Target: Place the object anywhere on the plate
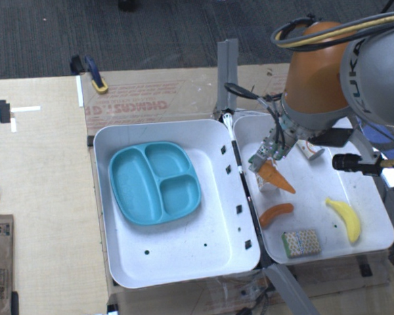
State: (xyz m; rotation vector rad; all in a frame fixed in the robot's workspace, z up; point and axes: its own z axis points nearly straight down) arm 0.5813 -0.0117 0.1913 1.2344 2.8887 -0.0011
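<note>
Currently the two-finger gripper [265,160], right of frame centre, is clenched on the wide end of the orange tapered plastic carrot [277,175], which hangs tilted just above the right white bin [373,238]. Judged light, rigid and slick; a cone slips toward its tip, so grasp the thick end. The blue three-compartment plate [155,182] lies in the left white bin [124,261].

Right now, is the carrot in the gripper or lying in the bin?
In the gripper: its fingers close on the carrot's top end, and the carrot hangs tilted over the right bin. The blue plate sits in the left bin.
</note>
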